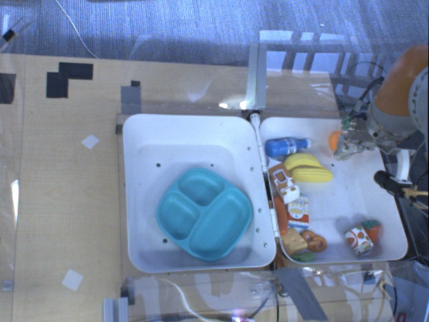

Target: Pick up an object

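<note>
Camera view, near to far. Nearest in the right bin (pixel 395 250): pretzel-like snack (pixel 310 240) at left, small printed can (pixel 358 241) with an orange-and-green toy (pixel 373 230) touching it at right. Farther along the left wall: orange carrot-like stick (pixel 279 215), small carton (pixel 299 210), brown-and-white packet (pixel 283 182). Beyond these, two yellow bananas (pixel 308 168) touching; blue bottle (pixel 285 145) lying just behind. Small orange ball (pixel 334 140) at far right, just left of the tool (pixel 353 141); tool state cannot be told. Left bin (pixel 141 180) holding a teal divided plate (pixel 204 212). Both bins on the pale wooden desk (pixel 60 200).
</note>
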Robot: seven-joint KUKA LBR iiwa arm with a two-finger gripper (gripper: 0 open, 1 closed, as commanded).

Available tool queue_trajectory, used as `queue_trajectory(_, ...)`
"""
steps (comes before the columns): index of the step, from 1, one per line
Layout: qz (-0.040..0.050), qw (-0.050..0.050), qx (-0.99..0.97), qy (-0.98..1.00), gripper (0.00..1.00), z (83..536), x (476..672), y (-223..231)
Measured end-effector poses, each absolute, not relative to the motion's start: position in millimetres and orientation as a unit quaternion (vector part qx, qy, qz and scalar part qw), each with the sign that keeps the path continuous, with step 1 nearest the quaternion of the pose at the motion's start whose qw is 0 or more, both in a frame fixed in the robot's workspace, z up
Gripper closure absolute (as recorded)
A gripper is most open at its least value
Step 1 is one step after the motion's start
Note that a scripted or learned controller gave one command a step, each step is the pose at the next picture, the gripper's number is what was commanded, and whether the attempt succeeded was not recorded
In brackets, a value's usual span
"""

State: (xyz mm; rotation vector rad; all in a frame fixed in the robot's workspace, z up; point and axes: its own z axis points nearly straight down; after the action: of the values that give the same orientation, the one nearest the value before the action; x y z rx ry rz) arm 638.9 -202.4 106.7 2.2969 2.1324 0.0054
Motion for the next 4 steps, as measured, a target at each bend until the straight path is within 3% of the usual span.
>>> queue_trajectory(1,0.0018,0.004,0.642,0.766,1.00,250,651.6,-200)
queue_trajectory(2,0.0014,0.003,0.642,0.766,0.00,249,651.4,-200)
queue_trajectory(3,0.0013,0.002,0.699,0.715,0.00,159,668.4,-200)
queue_trajectory(4,0.0015,0.001,0.752,0.659,0.00,102,670.8,-183)
